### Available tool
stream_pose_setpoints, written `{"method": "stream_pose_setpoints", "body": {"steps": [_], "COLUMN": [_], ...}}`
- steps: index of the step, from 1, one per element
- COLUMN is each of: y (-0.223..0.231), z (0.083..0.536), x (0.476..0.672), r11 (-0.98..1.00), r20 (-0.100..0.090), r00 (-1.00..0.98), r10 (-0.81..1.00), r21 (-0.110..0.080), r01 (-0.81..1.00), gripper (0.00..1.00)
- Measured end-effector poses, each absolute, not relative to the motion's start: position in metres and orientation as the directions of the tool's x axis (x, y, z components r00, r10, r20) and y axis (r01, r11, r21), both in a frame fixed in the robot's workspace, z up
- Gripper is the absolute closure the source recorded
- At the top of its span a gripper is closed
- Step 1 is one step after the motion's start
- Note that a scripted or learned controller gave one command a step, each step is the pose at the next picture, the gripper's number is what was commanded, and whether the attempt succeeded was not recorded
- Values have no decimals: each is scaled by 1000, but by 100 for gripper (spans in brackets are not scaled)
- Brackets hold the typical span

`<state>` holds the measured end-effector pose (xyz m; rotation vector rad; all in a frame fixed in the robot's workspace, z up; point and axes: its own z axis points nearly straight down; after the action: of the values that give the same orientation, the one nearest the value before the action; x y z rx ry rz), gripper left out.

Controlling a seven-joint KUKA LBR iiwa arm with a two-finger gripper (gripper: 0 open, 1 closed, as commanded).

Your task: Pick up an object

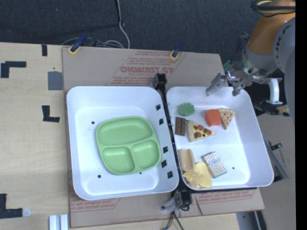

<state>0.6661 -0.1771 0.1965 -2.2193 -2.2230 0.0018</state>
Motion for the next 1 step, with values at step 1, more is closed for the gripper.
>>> {"method": "stream_pose_setpoints", "body": {"steps": [1], "y": [-156], "z": [81], "x": [634], "r11": [1], "r20": [0], "r00": [-1], "r10": [1000], "r21": [-2], "r01": [1000], "gripper": [0]}}
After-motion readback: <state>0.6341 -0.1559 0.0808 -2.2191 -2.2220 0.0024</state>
